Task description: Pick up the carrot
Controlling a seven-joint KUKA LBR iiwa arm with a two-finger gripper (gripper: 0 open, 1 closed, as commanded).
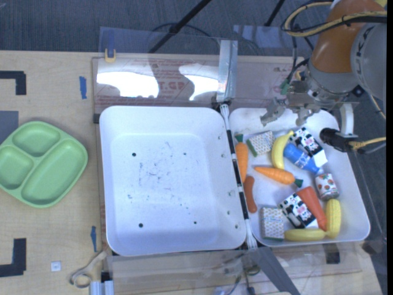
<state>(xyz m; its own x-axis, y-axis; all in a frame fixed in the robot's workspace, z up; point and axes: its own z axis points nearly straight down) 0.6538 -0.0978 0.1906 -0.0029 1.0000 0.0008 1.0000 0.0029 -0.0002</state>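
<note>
Green moulded plastic forms the three-compartment plate (pixel 40 163) at far left, resting on the pale wooden bench (pixel 49 91); its surface is smooth and its corners rounded. Next comes the left bin (pixel 116 125), a shallow white tray with a faintly scuffed floor and a glossy rim. The right bin (pixel 359 217) carries the clutter.

Several orange, tapered toys lie here, so the target is ambiguous. One carrot (pixel 274 175) lies roughly across the middle of the bin, smooth-skinned, with a dark green stub at its right end. A second orange piece (pixel 242 157) stands along the bin's left wall, and a redder one (pixel 312 204) slants lower right beside a black-and-white patterned carton (pixel 294 206). Yellow bananas (pixel 279 149) (pixel 305 234) curve around them; a blue-capped bottle (pixel 303 157) and a small can (pixel 326 186) sit to the right.

The gripper (pixel 293 107) hangs over the bin's upper edge, well apart from the middle carrot; whether its fingers are parted or closed cannot be told from this angle.

Judged risks: a descent may land on the banana or the bottle lying just beside the carrot, since the pieces crowd together. The carrot's slick, tapering body would likely squirt out of a pinch placed near its narrow tip. A grasp along the wall-side piece risks striking the bin's rim.
</note>
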